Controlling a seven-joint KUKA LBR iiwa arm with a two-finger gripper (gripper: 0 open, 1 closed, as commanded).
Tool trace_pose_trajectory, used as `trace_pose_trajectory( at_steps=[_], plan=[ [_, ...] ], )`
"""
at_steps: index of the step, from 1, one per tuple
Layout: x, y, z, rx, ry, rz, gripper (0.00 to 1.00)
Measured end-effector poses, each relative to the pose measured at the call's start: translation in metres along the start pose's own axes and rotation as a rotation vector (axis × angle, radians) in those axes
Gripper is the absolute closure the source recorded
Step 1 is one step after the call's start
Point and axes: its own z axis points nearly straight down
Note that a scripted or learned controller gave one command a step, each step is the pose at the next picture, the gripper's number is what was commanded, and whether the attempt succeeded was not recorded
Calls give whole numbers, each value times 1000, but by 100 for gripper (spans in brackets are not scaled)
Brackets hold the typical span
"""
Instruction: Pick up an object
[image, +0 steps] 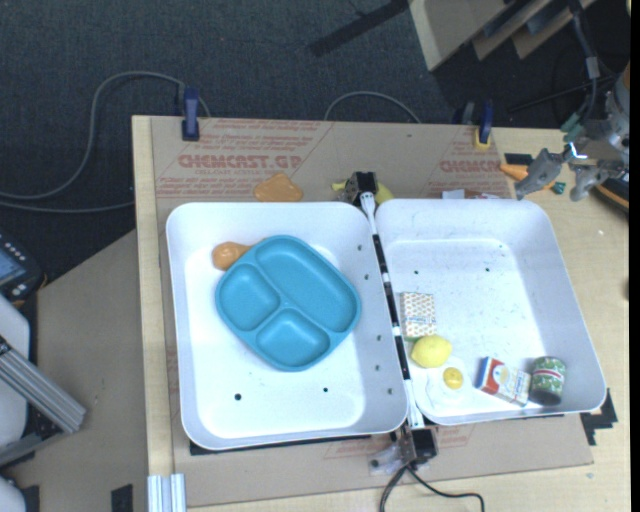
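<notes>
Blue clamps on board edge; grey cable on dark carpet

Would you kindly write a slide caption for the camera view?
Gripper hovers beyond the right bin holding a lemon; blue divided plate fills the left bin.

Two bins sit side by side on the tabletop. In the left bin a divided tray lies near the middle, a small fruit touching its rear-left edge. The right bin holds a packet, lemon, carton and can along its front.
</notes>
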Motion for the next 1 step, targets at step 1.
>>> trace_pose_trajectory(
  at_steps=[1],
  plan=[
    [-12,-64,118,13,5,4,0]
  ],
)
